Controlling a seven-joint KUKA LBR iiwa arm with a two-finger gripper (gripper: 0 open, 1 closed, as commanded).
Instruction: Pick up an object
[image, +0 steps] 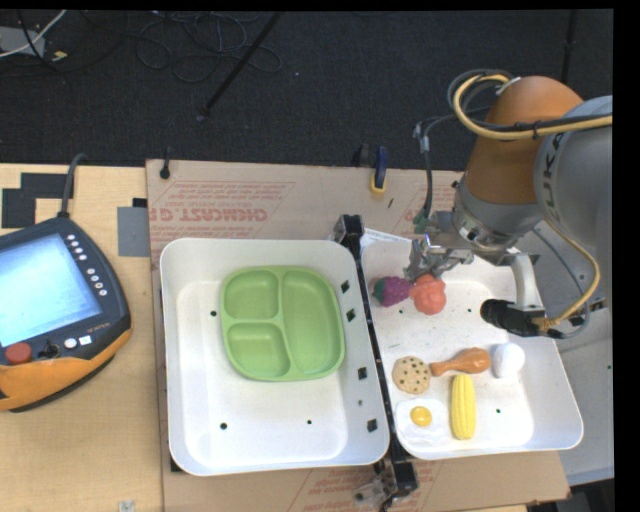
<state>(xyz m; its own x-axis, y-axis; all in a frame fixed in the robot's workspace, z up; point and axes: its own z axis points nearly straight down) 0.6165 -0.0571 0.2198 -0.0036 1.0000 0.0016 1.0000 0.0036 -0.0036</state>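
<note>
The grey arm (560, 190) reached in over the right bin (545, 395), its gripper (428, 268) lowered at that bin's far left part. Whether the gripper was open or closed could not be told. Well to the gripper's left, in the left bin (195, 400), lay a green divided plate (281, 323). Nearer the camera than the gripper lay a drumstick (463, 361), a yellow corn cob (462, 405), a cookie (410, 374) and a fried egg (422, 415). Just below the gripper sat a red tomato (430, 297), with a purple vegetable (393, 291) beside it.
</note>
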